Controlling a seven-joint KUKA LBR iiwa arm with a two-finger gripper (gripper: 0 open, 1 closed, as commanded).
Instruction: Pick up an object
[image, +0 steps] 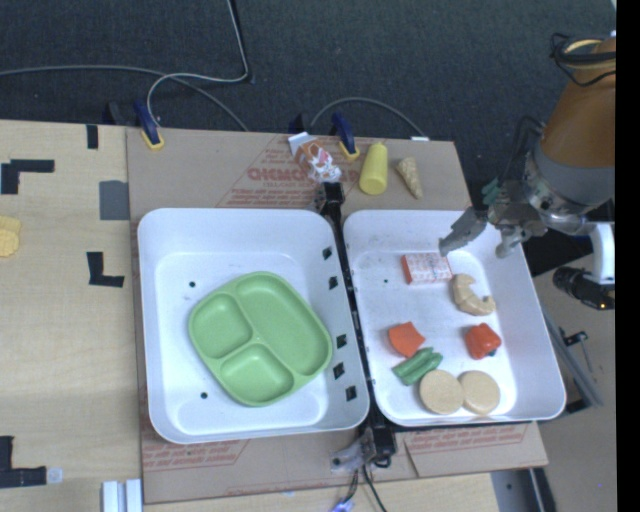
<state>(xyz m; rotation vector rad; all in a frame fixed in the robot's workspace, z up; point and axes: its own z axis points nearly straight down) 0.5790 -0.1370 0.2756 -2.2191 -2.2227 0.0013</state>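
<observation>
I see the gripper (484, 232) above the upper right corner of the right bin (525, 330), its 2 fingers spread apart with nothing between them. One finger (460, 234) slants down to the left and ends just above the pink-and-white packet (427, 268); the other points down over the bin's right rim. The grey wrist and the orange band of the arm (580, 120) enter from the right.

Right bin, contents as I read them: the pink-and-white packet lies flat near the top centre. Just to its right and slightly lower sits a tan croissant-shaped toy (470, 296). Below these, an orange block (405, 338) lies left of centre, touching a green bean pod (416, 366) beneath it. A red pepper-like toy (482, 341) sits near the right wall. 2 round tan biscuits, the left biscuit (441, 392) and the right biscuit (479, 391), lie side by side at the bottom, touching each other.

Left bin (160, 300): 1 green divided plate (260, 338) with 3 compartments, turned at an angle.

On the desk (60, 300) behind the bins lie a yellow bottle-shaped toy (373, 168), a tan cone (409, 177) beside it, and a small red-and-white wrapper (315, 155). 2 blue clamps (150, 128) hold the cardboard sheet at its far edge.
</observation>
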